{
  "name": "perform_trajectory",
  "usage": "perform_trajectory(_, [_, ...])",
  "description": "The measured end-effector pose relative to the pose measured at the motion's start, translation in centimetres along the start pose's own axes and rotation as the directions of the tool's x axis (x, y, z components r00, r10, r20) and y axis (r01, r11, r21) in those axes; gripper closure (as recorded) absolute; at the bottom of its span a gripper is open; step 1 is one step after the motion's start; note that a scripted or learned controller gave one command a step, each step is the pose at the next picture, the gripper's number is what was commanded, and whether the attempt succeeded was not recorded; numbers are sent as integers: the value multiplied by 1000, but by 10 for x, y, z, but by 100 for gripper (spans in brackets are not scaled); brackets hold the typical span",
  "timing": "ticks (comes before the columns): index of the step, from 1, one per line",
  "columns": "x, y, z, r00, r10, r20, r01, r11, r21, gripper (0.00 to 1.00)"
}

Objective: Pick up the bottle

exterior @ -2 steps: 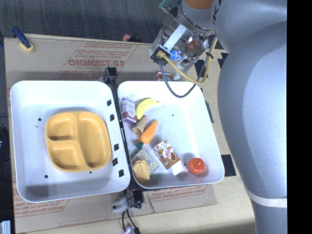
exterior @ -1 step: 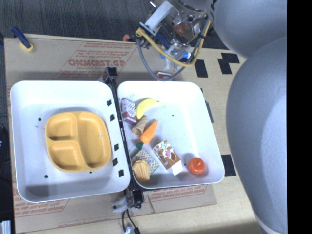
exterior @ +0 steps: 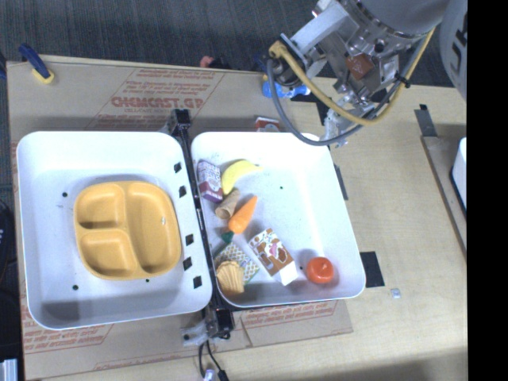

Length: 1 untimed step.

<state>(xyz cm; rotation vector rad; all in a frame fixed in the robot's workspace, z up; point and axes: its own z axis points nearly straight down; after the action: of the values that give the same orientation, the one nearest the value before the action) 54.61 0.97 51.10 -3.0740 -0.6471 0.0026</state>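
The bottle [exterior: 274,255] is a small brown-and-white labelled one with a white end. It lies on its side in the right bin [exterior: 317,189], near the front. My gripper [exterior: 346,117] hangs high over the bin's far right corner, well away from the bottle, under a bundle of yellow cables. Nothing shows beneath it.
A banana [exterior: 237,173], a carrot [exterior: 244,213], a purple packet [exterior: 209,178], a cone [exterior: 227,207], a patterned packet [exterior: 239,259], a yellow cupcake-like toy [exterior: 230,277] and an orange round toy [exterior: 321,270] share the right bin. The left bin [exterior: 48,165] holds a yellow divided plate [exterior: 127,228].
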Motion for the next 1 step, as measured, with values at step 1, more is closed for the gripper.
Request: perform_trajectory(1, [0, -34, 7, 979, 202, 0, -202, 979, 0, 0])
